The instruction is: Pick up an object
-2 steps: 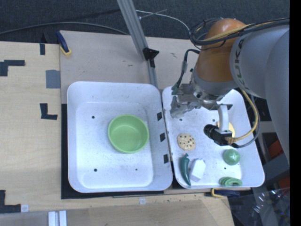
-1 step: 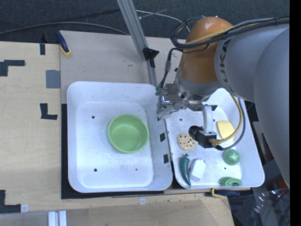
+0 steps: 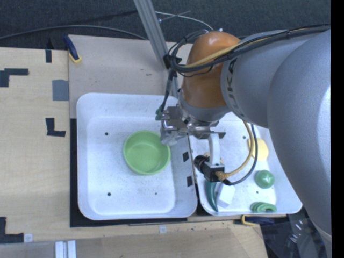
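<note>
Gripper [image 3: 167,135] at frame centre, over the left bin's [image 3: 97,109] right side; whether it is apart or together cannot be told. Green bowl [image 3: 146,152], upright and round, lies just below-left, its upper-right rim touching or beneath the tool. Right bin [image 3: 290,203] holds a yellow object [image 3: 261,149] and green pieces [image 3: 264,179].

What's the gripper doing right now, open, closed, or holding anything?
Gripper: at the right rim of the green bowl in the left bin; open or closed cannot be told, and nothing is visibly held.
</note>
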